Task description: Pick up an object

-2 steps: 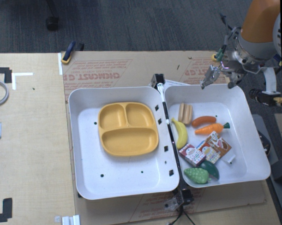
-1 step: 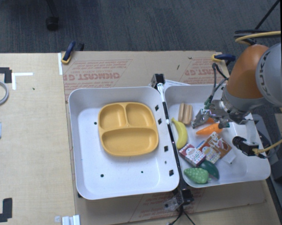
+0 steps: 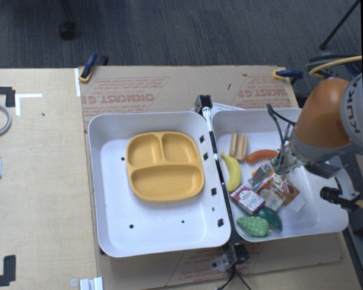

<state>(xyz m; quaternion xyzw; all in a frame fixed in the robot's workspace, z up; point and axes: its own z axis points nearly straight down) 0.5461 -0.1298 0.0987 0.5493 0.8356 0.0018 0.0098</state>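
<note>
Several packed toys crowd our pincer (image 3: 280, 166) beside the banana (image 3: 232, 171); we cannot tell its state, and it may snag two snack packets (image 3: 272, 192) together.

Bright, even overhead light; soft shadows fall inside the white bins (image 3: 106, 191) toward six o'clock. Mild glare on the orange band (image 3: 326, 115). Focus slightly soft throughout.

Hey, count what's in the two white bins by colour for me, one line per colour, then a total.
Yellow: 2, the divided plate and the banana
Tan: 1, the bread roll
Orange-red: 1, the sausage
Green: 2, the leafy toy and a darker piece
Printed packets: 2
Total: 8
</note>
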